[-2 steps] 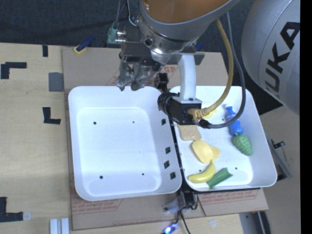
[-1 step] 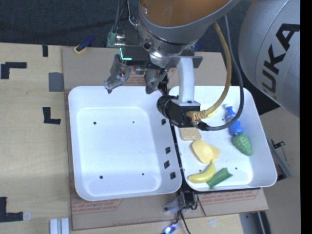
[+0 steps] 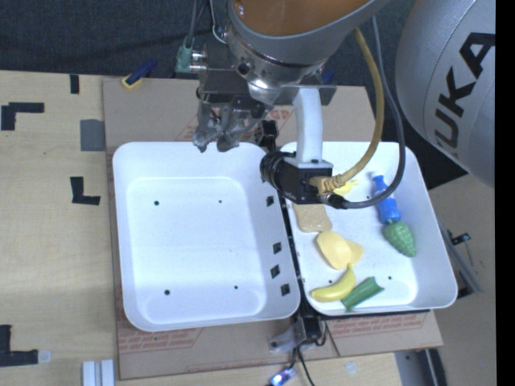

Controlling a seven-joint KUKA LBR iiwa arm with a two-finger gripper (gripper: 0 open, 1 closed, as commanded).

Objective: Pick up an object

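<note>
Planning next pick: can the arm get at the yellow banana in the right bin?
Probably yes: the yellow banana lies uncovered from above, though a green vegetable-shaped toy touches its side and could crowd the end effector.

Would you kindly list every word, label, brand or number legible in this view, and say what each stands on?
"KUKA": black letters running down the grey arm casing at the upper right, cut off by the frame edge.
No other text is readable; the bench bears black shapes, not letters, and the bins and the objects carry no visible writing.
</note>
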